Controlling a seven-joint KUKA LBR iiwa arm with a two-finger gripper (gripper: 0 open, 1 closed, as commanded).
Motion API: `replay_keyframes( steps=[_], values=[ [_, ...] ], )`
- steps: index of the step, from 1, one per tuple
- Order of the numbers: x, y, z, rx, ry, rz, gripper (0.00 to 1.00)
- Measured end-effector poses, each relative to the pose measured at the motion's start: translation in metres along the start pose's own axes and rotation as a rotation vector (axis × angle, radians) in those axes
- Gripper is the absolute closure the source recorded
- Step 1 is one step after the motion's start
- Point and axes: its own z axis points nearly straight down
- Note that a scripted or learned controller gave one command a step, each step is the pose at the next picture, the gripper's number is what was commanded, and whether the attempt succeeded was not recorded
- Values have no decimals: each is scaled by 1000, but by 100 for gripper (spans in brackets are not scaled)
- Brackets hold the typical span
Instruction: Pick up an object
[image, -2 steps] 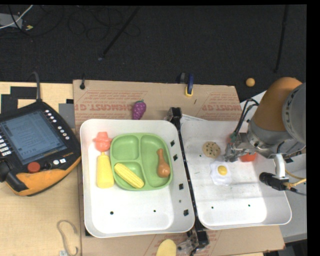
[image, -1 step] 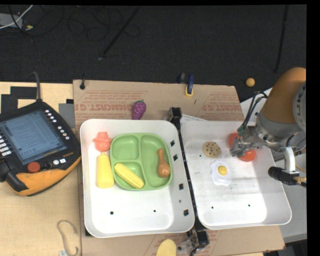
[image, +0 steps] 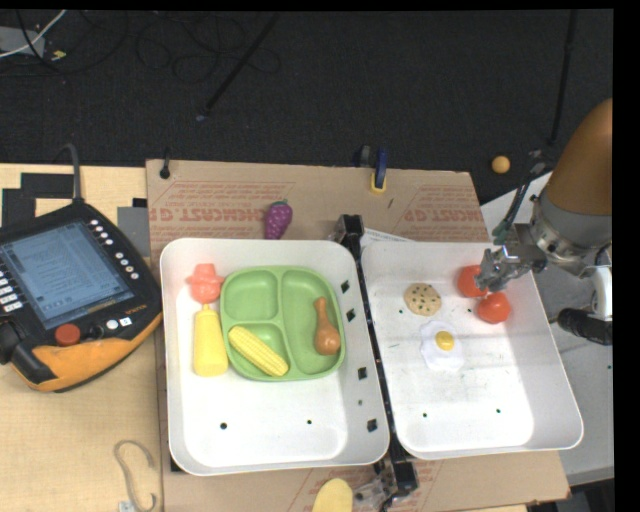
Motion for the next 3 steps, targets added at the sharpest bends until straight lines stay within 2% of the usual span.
replay_keyframes(
  steps=[1,3],
  values=[
    [-2,0,-25,3,1,0,100],
    [92,-34,-8,9,3,-2,100]
  ],
)
